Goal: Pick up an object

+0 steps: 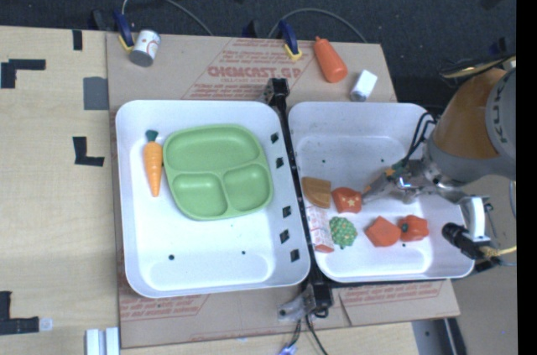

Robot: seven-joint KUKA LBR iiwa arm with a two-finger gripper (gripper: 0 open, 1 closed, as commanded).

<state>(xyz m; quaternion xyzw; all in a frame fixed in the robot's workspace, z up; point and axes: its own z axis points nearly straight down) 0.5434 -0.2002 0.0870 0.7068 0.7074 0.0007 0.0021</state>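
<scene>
camera view: fixed above the worktop (pixel 67 177), looking down on two white bins side by side.
left bin (pixel 134 244): green divided plate (pixel 220 171); toy carrot (pixel 153 164) just beside the plate's left edge.
right bin (pixel 352 127): brown slice (pixel 317 191), red strawberry-like piece (pixel 346 199), green bumpy piece (pixel 342 231), printed packet (pixel 318 227), orange-red wedge (pixel 382 232), red pepper-like piece (pixel 413 227).
arm: grey with orange band, reaches in from the right over the right bin.
hand (pixel 377 184): low in the right bin, tips pointing left toward the red strawberry-like piece; tip looks to be at or just beside it.
hand state: cannot tell how far apart it stands; the tips are too small and blurred. nothing seen gripped.
step (judgement): approach or descent onto a target, grasp not yet made.
likely target (judgement): the red strawberry-like piece, nearest the tips; brown slice is just beside it.
next move (judgement): centre over one piece, close on it alone, then lift straight up.
risk (judgement): neighbours crowd the target; a nudge may push it away.
</scene>
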